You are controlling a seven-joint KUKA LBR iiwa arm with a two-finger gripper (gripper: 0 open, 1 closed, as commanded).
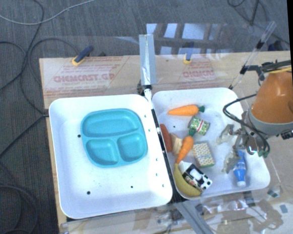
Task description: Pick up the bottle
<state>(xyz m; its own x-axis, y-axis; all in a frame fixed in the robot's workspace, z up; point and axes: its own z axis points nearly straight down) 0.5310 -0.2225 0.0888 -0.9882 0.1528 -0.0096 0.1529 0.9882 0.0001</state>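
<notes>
— Grey carpet crossed by black cables is seen around a cardboard-covered surface (98, 77), on which two shallow white bins are set side by side. What is held in the left white bin (64, 161)?

— A light blue plastic tray with three compartments (114, 136) is seen lying flat near the middle of that bin.

— And in the right white bin (215, 96)?

— An orange toy carrot with a green top (184, 110) is placed toward the far side. Just near of it a small green and white can (198, 126) is seen, and a second orange carrot (185, 148) is tilted beside a beige speckled block (203, 154). A reddish sausage-shaped piece (166, 137) is laid along the left wall. At the near-left corner a yellow banana (184, 185) is curved, with a black and white die-like toy (196, 176) resting on it.

— Where is the bottle?

— The clear plastic bottle with a blue label and cap (239, 171) is found lying in the near-right part of the right bin, close to the right wall.

— How is the gripper (239, 144) placed?

— It is lowered into the right bin from the right, below the orange band, just far of the bottle. Its metal fingers (226, 133) are seen spread apart, with nothing pinched between them.
</notes>
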